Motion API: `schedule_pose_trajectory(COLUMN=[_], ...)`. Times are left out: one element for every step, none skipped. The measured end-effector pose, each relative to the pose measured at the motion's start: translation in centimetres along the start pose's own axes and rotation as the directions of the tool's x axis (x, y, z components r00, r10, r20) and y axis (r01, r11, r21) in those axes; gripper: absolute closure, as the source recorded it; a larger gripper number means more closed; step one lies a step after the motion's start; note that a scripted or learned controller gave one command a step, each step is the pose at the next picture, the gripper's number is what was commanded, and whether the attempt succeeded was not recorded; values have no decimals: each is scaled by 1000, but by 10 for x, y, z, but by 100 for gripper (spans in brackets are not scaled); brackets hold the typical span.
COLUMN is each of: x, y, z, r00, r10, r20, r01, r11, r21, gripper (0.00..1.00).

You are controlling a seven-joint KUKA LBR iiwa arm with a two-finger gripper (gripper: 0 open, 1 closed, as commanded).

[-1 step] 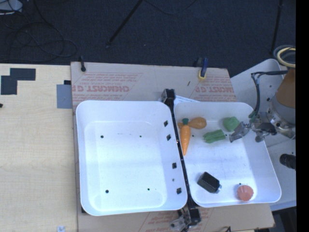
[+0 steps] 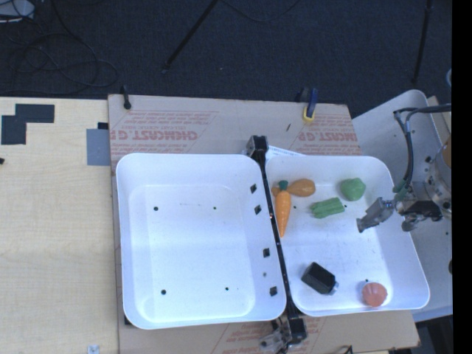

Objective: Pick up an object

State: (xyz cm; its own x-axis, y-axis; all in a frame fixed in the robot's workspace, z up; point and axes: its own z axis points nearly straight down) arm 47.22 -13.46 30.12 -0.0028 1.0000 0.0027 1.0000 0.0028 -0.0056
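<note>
Camera view: a pale wood tabletop (image 2: 51, 220) carries a cardboard sheet (image 2: 221, 127) with upside-down red print, seemingly "CHEMCAST". The floor behind is dark, with cables. Two white bins sit on the sheet. The right bin (image 2: 394, 231) holds a carrot (image 2: 282, 211), an orange lump (image 2: 302, 188), two green pieces (image 2: 352, 189), a black block (image 2: 319, 278) and a reddish ball (image 2: 374, 294). The end effector (image 2: 377, 216) hovers over this bin's right side, grasping nothing; whether it is released or clenched, I cannot tell.

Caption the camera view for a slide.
Pincer poised over the right bin, near a green block, carrot and black box.
</note>
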Motion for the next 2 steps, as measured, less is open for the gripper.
schedule_pose_trajectory(x=[61,121], y=[14,9], z=[-150,-242], r00=[1000,1000], r10=[-6,-5], r20=[3,2], r01=[6,5], r11=[1000,1000], r21=[-21,-14], gripper=[0,0])
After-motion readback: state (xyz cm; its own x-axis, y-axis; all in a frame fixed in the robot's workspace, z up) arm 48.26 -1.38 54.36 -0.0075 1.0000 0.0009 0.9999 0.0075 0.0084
